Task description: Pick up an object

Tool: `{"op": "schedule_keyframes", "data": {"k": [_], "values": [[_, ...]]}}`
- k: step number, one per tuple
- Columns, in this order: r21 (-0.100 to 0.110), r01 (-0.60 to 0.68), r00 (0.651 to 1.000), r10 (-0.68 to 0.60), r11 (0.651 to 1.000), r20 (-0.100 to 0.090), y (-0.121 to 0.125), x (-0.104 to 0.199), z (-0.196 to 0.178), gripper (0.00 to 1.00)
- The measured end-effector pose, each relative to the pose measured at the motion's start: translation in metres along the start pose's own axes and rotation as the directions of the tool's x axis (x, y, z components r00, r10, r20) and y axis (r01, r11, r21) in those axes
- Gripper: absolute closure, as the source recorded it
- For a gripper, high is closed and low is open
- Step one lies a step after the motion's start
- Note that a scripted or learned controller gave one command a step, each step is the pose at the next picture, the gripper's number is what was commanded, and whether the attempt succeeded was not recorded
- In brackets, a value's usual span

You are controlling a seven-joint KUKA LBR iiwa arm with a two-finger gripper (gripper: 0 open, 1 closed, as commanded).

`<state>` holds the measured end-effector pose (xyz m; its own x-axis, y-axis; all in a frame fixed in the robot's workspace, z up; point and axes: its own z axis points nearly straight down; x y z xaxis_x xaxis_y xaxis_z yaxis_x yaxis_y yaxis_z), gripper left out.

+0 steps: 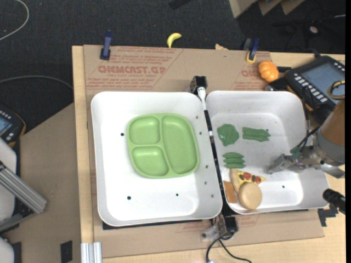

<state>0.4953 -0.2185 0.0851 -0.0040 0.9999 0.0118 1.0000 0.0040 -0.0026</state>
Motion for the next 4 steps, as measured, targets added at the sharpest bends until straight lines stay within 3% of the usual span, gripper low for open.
{"op": "schedule_keyframes", "data": {"k": [1, 2, 3, 4], "values": [[-0.001, 0.001, 1.000, -0.001, 1.000, 0.007, -0.016, 0.070, 0.001, 0.00], [-0.014, 0.012, 1.000, -0.012, 1.000, 0.006, -0.013, 0.199, -0.103, 0.00], [-0.005, -0.004, 1.000, 0.004, 1.000, 0.012, -0.015, 0.190, -0.108, 1.00], [-0.013, 0.007, 1.000, -0.007, 1.000, 0.008, -0.014, 0.272, -0.191, 1.00]]}}
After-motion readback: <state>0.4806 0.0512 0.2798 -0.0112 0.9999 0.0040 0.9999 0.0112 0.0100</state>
